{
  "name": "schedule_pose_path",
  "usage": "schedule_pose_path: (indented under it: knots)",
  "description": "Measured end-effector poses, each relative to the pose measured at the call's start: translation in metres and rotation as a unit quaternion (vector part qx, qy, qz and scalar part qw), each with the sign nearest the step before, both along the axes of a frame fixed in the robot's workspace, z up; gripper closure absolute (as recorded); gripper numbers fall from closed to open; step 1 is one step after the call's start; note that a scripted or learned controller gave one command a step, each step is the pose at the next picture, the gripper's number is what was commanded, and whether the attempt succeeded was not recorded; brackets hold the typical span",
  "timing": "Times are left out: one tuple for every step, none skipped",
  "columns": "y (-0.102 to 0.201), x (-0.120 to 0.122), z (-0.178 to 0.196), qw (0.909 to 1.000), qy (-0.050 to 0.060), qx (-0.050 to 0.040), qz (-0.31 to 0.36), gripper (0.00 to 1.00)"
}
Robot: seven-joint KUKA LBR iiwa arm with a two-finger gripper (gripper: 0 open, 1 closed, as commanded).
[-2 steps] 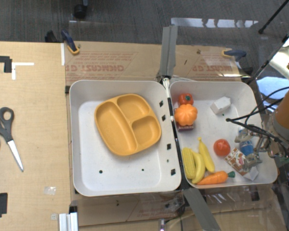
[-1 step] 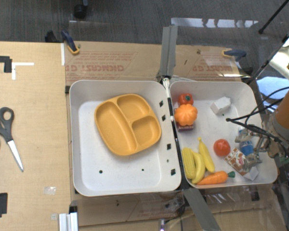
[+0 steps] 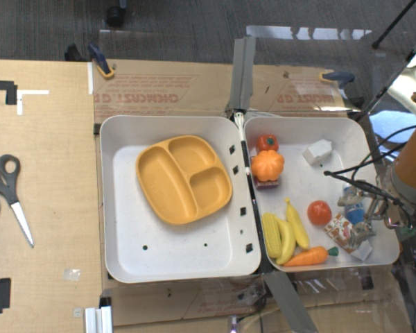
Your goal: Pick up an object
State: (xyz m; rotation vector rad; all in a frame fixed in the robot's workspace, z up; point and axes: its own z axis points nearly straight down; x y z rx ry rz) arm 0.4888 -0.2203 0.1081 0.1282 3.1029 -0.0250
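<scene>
A: Where is the pincer (image 3: 357,217) sitting?

B: It is hanging over the right end of the right bin (image 3: 347,127), low above the floor. Cables are trailing from it toward the arm (image 3: 410,168) at the right edge. Its tips are blending into clutter, so whether they are spread or closed cannot be told.

A: What is lying closest to it?

B: A small red-and-white printed packet (image 3: 342,232) is lying just beside and below it, and a grey piece (image 3: 361,252) is sitting in the bin's near right corner. A red tomato (image 3: 319,212) is resting just left of the pincer. Nothing is visibly sitting between the tips.

A: And farther out?

B: A carrot (image 3: 307,257) is lying along the near wall. 2 yellow pieces, a corn cob (image 3: 271,233) and a banana (image 3: 296,224), are lying side by side left of it. An orange pumpkin (image 3: 267,165) is sitting on a block near the left wall, with a second small tomato (image 3: 267,143) just behind it. A white block (image 3: 317,151) is resting apart, toward the far wall.

A: The left bin (image 3: 118,207)?

B: It is holding 1 yellow divided plate (image 3: 184,179) with 3 compartments. Scissors (image 3: 12,193) are lying on the bench (image 3: 41,130), well left.
</scene>
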Motion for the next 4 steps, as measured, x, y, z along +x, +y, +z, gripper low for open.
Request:
schedule_pose_path:
  knots:
    - [-0.002, 0.0, 0.0, 1.0, 0.0, 0.0004, -0.006, 0.0]
    - [0.006, -0.002, 0.0, 0.9999, 0.002, 0.0004, -0.011, 0.0]
    - [0.007, 0.043, -0.002, 0.9995, 0.008, 0.0043, -0.031, 0.0]
    - [0.04, 0.011, -0.015, 0.9973, 0.015, 0.01, -0.071, 0.0]
